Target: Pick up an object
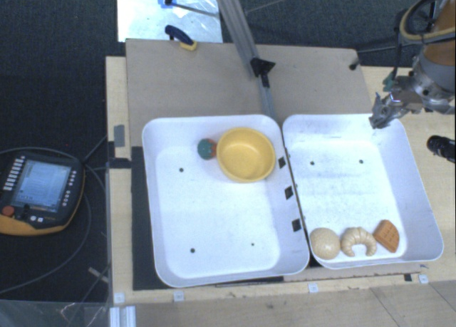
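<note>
A yellow bowl (246, 154) sits at the back of the left bin (214, 247), with a small green and red ball (206, 149) touching its left side. Along the front of the right bin (420, 197) lie a beige round bun (325, 243), a pale croissant (360, 241) and an orange waffle-like piece (387, 235). My gripper (380, 117) hangs over the back right corner of the right bin, far from all of these. Nothing is visible between its fingers.
A grey metal pole (239, 23) slants across the back of the bench down to the bins' rear edge. A teach pendant (35, 190) lies on the floor at the left. A yellow and blue clamp (182, 38) grips the bench's back edge.
</note>
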You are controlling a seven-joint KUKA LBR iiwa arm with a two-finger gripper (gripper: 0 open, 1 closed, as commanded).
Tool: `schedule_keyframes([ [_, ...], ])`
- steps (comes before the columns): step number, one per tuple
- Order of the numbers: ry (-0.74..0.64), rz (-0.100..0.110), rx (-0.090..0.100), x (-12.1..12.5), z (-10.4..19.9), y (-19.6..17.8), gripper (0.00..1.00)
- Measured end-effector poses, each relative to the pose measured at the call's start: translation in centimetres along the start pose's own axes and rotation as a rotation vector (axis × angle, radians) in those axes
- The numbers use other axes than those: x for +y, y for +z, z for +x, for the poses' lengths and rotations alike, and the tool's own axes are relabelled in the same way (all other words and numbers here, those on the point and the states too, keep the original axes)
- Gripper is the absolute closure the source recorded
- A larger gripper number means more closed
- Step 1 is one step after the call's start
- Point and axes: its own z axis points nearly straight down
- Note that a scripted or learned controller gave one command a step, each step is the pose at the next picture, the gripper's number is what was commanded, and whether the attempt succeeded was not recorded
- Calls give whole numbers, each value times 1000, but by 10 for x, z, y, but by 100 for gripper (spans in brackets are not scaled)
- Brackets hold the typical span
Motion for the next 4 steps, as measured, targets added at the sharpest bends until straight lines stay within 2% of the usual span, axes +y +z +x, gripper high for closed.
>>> schedule_keyframes([
  [1, -4, 3, 2, -7, 59, 0, 100],
  [3, -3, 4, 2, -37, 146, -3, 100],
  [4, -4, 6, 2, -55, 196, 14, 100],
])
